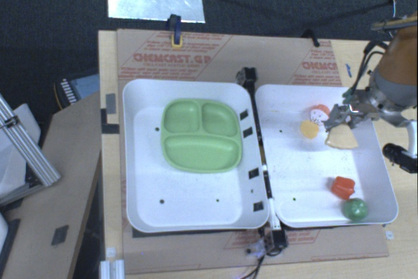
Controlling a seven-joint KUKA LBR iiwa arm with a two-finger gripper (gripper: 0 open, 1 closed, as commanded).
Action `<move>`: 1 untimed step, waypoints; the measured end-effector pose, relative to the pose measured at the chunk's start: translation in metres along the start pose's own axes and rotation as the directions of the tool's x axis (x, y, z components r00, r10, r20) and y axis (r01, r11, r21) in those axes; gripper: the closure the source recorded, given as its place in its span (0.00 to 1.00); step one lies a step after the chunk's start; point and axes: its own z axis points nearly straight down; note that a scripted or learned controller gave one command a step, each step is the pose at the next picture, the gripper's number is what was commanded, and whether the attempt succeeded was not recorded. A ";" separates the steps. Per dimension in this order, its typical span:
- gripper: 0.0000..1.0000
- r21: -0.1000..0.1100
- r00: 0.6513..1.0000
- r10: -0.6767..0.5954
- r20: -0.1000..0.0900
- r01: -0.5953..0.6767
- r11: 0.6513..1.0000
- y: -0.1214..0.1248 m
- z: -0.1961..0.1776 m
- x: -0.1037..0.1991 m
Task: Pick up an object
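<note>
The end effector (339, 117) hangs low in the right white bin (385, 166), just above a tan wedge-shaped piece (343, 139); its grip cannot be told. A green 3-compartment plate (199, 135) lies in the left white bin (140, 160).

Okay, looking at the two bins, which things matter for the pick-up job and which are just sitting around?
Job in hand:
- gripper, low over the right bin
- tan piece beside the gripper
- yellow piece
- red and white piece
- red block
- green ball

Just lying about:
- green divided plate in the left bin
- yellow clamp on the board's far edge
</note>
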 end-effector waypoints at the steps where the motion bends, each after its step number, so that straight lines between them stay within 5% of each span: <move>1: 1.00 -0.002 1.000 0.001 0.001 -0.001 1.000 -0.006 -0.060 0.000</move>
